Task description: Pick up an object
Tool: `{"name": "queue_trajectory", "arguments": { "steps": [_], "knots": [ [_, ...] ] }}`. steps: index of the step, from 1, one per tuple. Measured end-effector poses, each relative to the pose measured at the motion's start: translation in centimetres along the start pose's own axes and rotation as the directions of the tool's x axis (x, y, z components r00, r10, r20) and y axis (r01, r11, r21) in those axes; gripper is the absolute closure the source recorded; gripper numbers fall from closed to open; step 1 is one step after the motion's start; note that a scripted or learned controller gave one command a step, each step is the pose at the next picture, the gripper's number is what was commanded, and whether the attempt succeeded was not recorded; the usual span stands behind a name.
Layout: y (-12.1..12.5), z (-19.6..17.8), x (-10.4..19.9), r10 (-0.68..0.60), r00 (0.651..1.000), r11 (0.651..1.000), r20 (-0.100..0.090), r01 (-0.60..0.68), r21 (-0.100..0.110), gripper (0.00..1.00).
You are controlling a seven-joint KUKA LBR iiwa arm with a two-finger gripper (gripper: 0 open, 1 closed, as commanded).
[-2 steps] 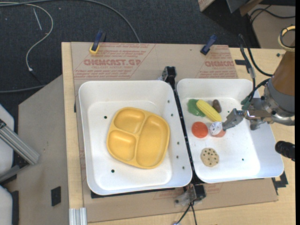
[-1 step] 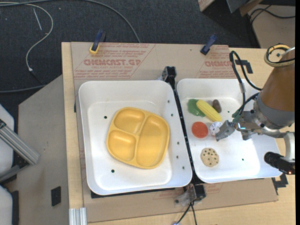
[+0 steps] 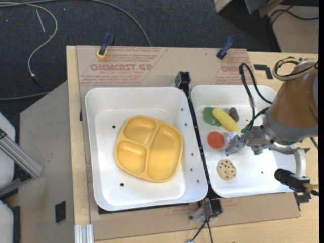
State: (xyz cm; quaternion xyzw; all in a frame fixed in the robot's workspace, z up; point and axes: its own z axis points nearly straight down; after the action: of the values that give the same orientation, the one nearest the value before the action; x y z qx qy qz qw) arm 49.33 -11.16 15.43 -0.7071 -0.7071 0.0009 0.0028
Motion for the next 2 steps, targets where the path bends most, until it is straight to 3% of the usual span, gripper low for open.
{"name": "queue_trajectory", "arguments": {
  "steps": [1,2],
  "knots": [
    [0.3,5.9,-0.7,0.001,1.0,1.0,0.0,-0.001,0.0,0.0],
    [0.4,4.6,-0.6,0.002,1.0,1.0,0.001,-0.002,-0.005,1.0]
  ]
}}
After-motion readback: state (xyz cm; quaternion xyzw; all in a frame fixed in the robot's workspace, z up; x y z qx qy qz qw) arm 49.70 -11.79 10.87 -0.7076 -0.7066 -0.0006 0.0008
